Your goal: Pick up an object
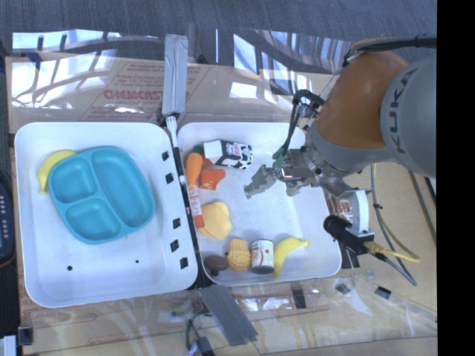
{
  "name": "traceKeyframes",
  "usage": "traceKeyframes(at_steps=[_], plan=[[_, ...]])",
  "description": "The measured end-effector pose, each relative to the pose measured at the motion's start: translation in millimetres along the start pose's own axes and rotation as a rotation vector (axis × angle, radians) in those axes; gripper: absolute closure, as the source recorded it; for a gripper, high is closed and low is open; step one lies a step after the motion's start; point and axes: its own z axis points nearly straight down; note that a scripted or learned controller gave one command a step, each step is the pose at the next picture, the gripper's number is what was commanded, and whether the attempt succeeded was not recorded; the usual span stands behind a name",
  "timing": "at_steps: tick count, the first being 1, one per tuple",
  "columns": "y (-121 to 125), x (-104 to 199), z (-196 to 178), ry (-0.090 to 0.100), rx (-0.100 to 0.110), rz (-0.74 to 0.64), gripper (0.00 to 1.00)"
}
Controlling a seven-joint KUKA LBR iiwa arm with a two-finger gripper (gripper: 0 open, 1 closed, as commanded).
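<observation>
the gripper (261,184) is hanging over the bare middle of the right bin (312,232), fingers slightly parted and holding nothing. objects are lying along the bin's left and near edges: a carrot (194,168), a yellow piece (216,219), a corn cob (237,255), a small can (262,256) and a banana (288,251). a blue divided plate (102,193) is sitting in the left bin (44,273).
</observation>
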Motion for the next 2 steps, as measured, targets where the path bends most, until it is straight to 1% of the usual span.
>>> traceKeyframes(at_steps=[1, 2], plan=[[24.5, 19.3, 119.4, 0.000, 0.011, 0.107, 0.00], [97.1, 12.9, 143.4, 0.000, -0.001, -0.016, 0.00]])
